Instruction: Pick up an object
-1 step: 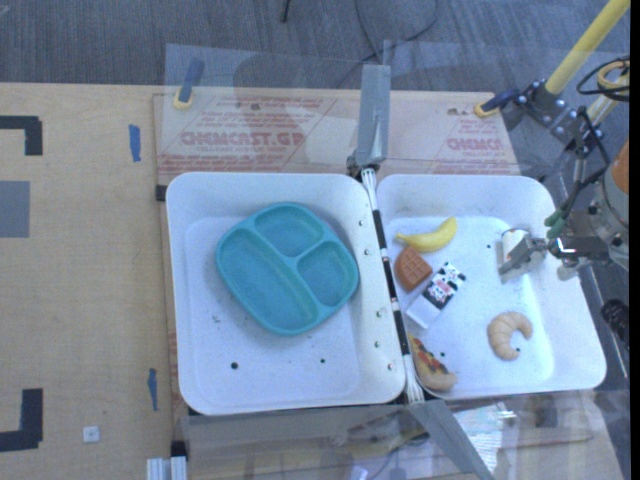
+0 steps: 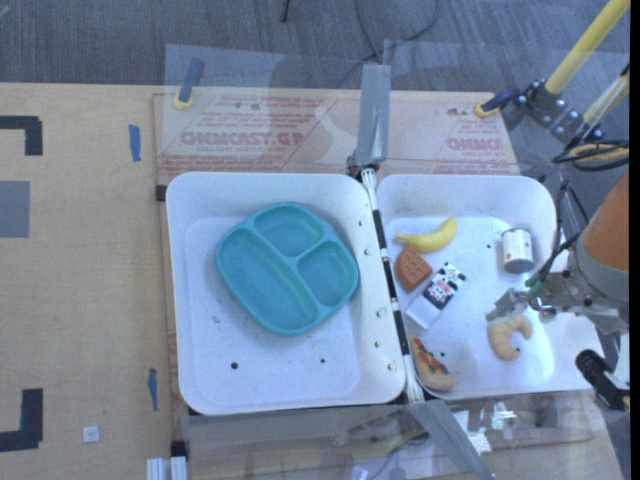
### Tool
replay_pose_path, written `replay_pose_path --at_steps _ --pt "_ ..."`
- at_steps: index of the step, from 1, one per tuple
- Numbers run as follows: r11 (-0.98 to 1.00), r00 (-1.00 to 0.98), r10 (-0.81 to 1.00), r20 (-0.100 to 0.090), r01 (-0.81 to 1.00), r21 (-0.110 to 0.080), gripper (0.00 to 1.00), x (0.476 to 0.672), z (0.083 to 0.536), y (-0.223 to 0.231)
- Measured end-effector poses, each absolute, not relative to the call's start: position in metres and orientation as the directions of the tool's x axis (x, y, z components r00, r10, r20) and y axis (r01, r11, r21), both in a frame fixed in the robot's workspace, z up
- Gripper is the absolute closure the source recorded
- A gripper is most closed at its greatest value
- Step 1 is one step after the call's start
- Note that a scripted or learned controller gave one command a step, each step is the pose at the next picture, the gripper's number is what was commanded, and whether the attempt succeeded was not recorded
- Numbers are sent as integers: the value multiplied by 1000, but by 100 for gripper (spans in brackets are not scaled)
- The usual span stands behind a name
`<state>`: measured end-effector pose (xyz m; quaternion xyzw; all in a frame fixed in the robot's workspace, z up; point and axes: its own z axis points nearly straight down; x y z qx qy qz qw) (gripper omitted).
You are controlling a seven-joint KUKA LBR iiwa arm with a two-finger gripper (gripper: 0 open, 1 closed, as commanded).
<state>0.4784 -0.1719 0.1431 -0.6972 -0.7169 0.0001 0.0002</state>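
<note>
A pale tan croissant-shaped toy (image 2: 511, 336) lay in the right white plastic bin (image 2: 540, 196), just below the pincer (image 2: 516, 302), whose state could not be told. Beyond sat a small metal can (image 2: 516, 249). The approach seemingly remained; descent and closing next.

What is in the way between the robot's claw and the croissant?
Nothing that I can see. The gripper hovers in the right bin, just above the croissant, with only bare bin floor between them. The can sits off to the side, farther back.
</note>
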Motion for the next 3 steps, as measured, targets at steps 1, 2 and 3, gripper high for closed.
replay_pose_path --at_steps 1,2,3 --pt "88 -88 996 -5 996 12 0 483 89 -181" --pt "81 -81 997 -4 997 13 100 482 98 -183" --pt "118 -118 993 -1 993 0 100 481 250 -115"
